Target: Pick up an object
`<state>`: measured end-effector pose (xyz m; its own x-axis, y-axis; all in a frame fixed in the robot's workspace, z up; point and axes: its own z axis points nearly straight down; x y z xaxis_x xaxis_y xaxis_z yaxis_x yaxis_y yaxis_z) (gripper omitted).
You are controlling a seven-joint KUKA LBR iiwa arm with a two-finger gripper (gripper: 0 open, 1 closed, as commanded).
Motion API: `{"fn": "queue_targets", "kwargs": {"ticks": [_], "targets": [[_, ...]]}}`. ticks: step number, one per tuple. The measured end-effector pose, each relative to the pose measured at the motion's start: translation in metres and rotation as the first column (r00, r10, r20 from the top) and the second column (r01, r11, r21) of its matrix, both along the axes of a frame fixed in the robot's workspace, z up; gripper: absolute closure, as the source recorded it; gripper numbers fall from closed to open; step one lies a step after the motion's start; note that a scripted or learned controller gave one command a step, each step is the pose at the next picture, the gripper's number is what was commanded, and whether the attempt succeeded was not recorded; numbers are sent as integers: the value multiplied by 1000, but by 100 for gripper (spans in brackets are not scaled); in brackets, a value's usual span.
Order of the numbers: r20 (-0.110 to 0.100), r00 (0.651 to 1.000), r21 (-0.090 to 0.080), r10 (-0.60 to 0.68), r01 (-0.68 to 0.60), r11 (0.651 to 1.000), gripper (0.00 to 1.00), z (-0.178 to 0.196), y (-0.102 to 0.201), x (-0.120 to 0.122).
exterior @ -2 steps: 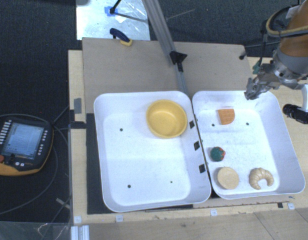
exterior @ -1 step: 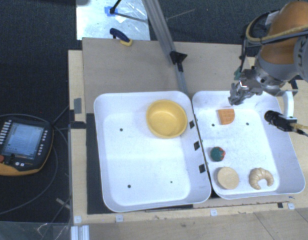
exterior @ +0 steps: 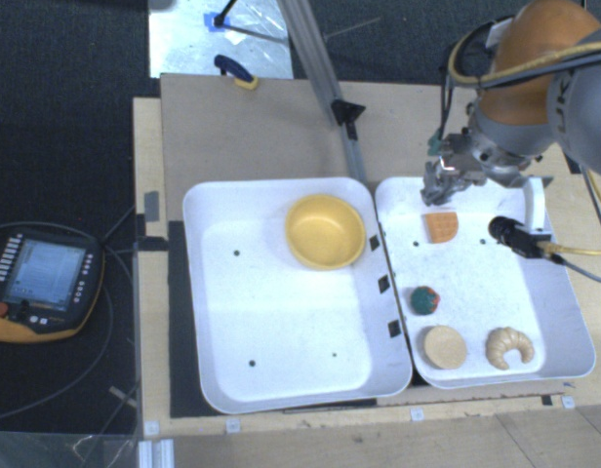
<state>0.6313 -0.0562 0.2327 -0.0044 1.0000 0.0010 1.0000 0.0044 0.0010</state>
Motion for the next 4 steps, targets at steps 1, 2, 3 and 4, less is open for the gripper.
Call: {"fn": "queue_targets", "kwargs": {"ticks": [1,2,3,4], "targets": [[-1,1000,0,0,0,1000,100,-5,44,-15],[-1,1000,0,1,-1,1000,100,-7,99,-33],[0,1000,1,1,-1,1000,100,4,153,-42],[0,1000,-1,-4,4,1000,0,4,150,-41]]}}
